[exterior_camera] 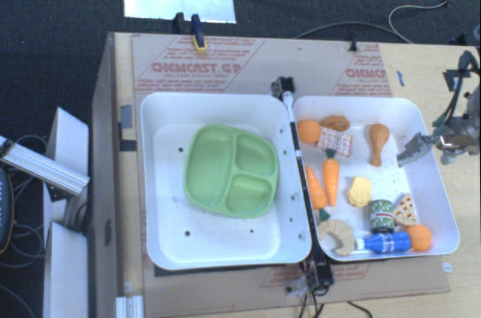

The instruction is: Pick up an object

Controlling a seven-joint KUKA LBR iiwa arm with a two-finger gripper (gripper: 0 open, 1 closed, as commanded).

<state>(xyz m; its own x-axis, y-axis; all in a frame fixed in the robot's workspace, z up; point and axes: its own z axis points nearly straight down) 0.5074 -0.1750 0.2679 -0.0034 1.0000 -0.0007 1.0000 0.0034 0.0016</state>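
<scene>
Camera view: gripper [418, 149] hangs at three o'clock over the right bin [428, 125], grip state unclear, drumstick [378, 140] toward nine o'clock of it.

A divided plate [231, 171] lay in the left bin [169, 234], at frame centre. The right bin [432, 181] held toy food: a drumstick [378, 140] toward the top, two carrots [325, 181] (side by side) near the divider, and a bottle [385, 242] along the bottom edge.

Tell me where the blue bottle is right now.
The blue bottle lies along the near edge of the right bin, between the croissant and an orange ball.
</scene>
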